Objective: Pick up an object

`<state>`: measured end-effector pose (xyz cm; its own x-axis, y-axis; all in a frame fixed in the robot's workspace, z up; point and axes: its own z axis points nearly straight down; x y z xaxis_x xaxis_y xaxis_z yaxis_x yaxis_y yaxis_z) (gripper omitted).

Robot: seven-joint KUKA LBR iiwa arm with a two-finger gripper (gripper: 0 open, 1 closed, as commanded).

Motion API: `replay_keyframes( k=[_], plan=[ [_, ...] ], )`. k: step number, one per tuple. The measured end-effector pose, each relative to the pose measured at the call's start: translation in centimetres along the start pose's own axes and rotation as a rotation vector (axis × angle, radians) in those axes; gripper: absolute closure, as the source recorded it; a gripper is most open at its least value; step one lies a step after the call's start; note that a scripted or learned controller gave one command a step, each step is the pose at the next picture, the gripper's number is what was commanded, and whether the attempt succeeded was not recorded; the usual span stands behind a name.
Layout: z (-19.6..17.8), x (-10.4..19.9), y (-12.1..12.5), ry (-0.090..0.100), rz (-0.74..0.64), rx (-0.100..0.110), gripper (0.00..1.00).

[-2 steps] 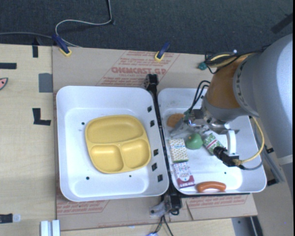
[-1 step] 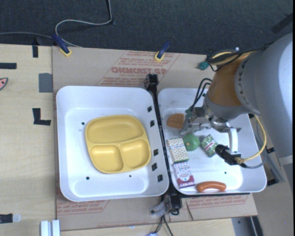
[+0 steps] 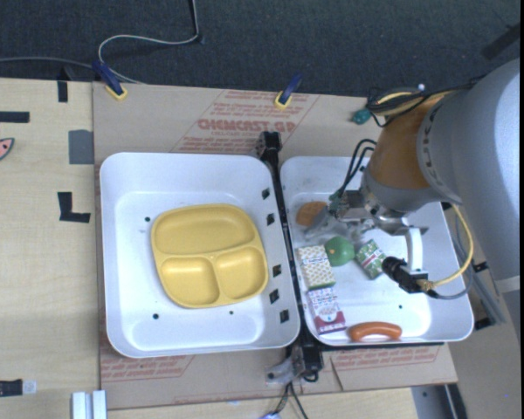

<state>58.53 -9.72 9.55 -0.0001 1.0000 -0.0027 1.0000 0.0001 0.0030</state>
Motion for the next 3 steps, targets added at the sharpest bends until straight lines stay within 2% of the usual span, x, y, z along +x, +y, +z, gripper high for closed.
replay_keyframes(
  k=[1, 2, 3],
  plan=[
    [-0.93, 0.03, -0.01, 0.001, 0.000, 0.001, 1.00],
    [-0.92, 0.03, -0.02, 0.001, 0.000, 0.001, 0.00],
    [-1.85, 0.06, -0.02, 0.001, -0.001, 0.002, 1.00]
  ],
)
